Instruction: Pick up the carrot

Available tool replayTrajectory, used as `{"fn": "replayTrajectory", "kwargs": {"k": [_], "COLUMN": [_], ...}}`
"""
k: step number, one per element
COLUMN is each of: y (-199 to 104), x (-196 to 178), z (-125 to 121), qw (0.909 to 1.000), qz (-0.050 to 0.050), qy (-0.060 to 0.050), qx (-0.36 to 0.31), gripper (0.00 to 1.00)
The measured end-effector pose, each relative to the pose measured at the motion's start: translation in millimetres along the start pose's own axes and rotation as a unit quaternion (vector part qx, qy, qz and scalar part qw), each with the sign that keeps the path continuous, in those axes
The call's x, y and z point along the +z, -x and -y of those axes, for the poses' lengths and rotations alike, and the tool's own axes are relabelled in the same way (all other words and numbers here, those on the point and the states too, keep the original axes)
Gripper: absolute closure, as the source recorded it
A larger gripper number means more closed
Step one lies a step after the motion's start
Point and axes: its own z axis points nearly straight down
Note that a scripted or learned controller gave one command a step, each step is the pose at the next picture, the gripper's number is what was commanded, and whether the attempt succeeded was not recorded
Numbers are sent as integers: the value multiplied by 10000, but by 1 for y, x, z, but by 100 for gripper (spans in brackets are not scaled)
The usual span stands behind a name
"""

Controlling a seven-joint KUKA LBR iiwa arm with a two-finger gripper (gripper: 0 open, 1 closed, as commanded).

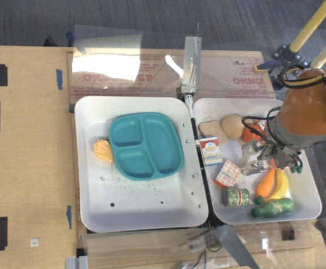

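On the bench [28, 150], two shallow white bins sit side by side. The left bin [90, 206] holds a teal divided plate [146, 145], set a little toward its upper part, with a small yellow shell-shaped piece [103, 149] touching the plate's left edge. The right bin [311, 206] is crowded with toy food. The arm [304, 108] reaches in from the right over this bin, its orange band above the wrist covering the bin's upper right area.

The claw [261, 160] hangs low over the middle of the right bin. Whether it is apart or together cannot be told here, as the metal parts blur into the items beneath.

The carrot [266, 182] lies in the right bin's lower right part, an orange piece set upright with a slight tilt, just below and a little to the right of the claw. Nothing shows it being held. A yellow banana [280, 187] lies against the carrot's right side. Below both, a green vegetable [273, 207] lies lengthwise near the bin's lower edge.

Left of the carrot stands a small green-and-red can [237, 196], and above that a tilted red-and-white packet [228, 174]. A small carton [210, 151] lies along the bin's left wall. Near the top sit a bread slice [209, 128] and a tan rounded item [233, 126], with a red-orange piece [254, 132] beside them, partly hidden by the arm.
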Motion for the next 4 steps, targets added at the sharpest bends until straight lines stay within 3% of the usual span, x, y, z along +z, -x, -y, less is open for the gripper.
{"fn": "replayTrajectory", "kwargs": {"k": [1, 2, 3, 4], "y": [18, 17, -31, -49], "x": [-103, -100, -7, 11], "z": [-28, -28, 31, 0], "qw": [9709, 9709, 9690, 9778], "qz": [13, -19, -90, 12], "qy": [1, 20, 52, 0], "qx": [-2397, -2394, -2469, -2097], "gripper": [100, 0, 0, 0]}}
